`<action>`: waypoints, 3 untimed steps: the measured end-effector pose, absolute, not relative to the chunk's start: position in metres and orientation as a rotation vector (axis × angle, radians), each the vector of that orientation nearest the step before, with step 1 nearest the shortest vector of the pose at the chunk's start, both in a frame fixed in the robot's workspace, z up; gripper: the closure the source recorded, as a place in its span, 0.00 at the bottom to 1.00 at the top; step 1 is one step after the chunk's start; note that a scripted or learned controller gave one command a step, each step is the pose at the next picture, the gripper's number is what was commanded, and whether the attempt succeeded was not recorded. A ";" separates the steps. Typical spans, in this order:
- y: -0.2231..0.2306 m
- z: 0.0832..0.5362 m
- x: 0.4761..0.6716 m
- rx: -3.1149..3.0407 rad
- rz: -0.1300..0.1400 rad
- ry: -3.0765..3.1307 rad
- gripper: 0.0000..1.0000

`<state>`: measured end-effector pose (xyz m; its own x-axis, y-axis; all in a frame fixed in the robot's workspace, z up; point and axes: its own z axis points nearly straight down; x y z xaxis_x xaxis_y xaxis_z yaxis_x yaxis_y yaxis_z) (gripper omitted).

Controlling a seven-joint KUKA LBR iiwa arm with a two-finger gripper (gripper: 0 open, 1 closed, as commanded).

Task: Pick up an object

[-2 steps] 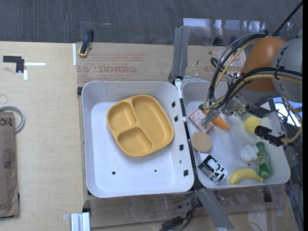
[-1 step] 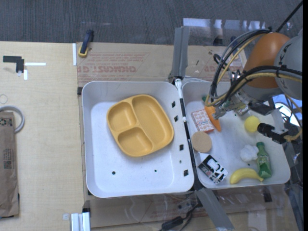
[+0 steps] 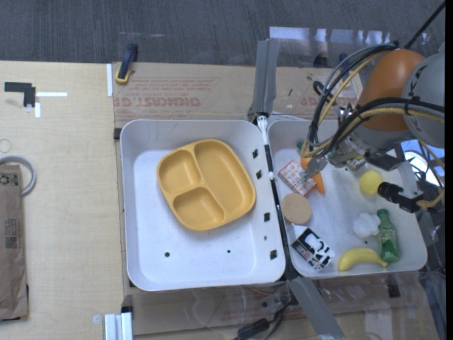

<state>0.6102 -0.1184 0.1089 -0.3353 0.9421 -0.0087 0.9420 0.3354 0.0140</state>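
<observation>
My gripper (image 3: 310, 176) reaches down into the right bin (image 3: 417, 261) at its upper left part. Its tip sits over a pink-and-white packet (image 3: 290, 172) and right beside an orange carrot-like piece (image 3: 318, 183). I cannot make out anything held. A tan round disc (image 3: 297, 209) lies just below the packet. Further right lie a yellow lemon (image 3: 370, 183), a white lump (image 3: 366, 224), a green bottle (image 3: 386, 236) and a banana (image 3: 361, 259). A black-and-white object (image 3: 313, 249) rests at the bin's lower left.
The left bin (image 3: 141, 261) holds a yellow divided plate (image 3: 205, 183). Cables and the orange-banded arm (image 3: 393, 83) hang over the right bin's upper right. A brown paper bag (image 3: 10, 239) lies on the bench at far left.
</observation>
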 end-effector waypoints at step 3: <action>-0.063 0.192 0.660 1.541 -0.001 2.734 1.00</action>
